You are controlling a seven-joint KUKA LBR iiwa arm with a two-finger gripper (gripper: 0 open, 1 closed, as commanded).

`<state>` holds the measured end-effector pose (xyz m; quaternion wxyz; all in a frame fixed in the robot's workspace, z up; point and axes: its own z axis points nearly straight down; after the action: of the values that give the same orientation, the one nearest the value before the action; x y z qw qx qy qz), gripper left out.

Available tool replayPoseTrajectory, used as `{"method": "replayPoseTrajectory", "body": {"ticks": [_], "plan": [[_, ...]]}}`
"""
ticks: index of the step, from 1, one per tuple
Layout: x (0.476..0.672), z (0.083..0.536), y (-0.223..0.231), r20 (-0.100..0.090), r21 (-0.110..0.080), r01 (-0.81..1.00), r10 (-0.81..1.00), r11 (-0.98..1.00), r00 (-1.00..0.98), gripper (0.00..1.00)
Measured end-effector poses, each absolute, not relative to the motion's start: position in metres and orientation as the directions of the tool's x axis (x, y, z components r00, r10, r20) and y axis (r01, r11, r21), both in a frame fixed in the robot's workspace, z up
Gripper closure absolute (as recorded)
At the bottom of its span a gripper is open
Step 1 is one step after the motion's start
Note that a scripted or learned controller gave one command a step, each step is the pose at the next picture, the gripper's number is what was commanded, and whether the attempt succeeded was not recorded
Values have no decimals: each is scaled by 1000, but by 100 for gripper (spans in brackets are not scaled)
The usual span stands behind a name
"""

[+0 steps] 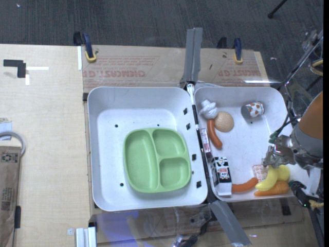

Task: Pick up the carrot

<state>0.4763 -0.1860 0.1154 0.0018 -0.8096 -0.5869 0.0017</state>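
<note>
- The carrot [244, 186] lies lengthwise along the right bin's [236, 94] front edge.
- The end effector [276, 158] hangs just above-right; grip state unclear.

We list: pale wooden bench [46, 138]; dark carpet floor [128, 9] beyond; cardboard sheet [154, 66] held by two blue clamps [87, 46]; brown paper bag [7, 189] at far left.

The arm [308, 138] has a grey body and an orange band above the wrist, ending in a metallic claw [275, 157] with what may be thin dark cables.
</note>
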Motion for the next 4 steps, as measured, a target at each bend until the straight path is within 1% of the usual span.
{"method": "replayPoseTrajectory", "body": {"ticks": [1,4], "plan": [[478,246,-210,-2,-1,984,984,177,-177,100],[481,271,-210,-4,-4,983,983,184,-184,100]]}}
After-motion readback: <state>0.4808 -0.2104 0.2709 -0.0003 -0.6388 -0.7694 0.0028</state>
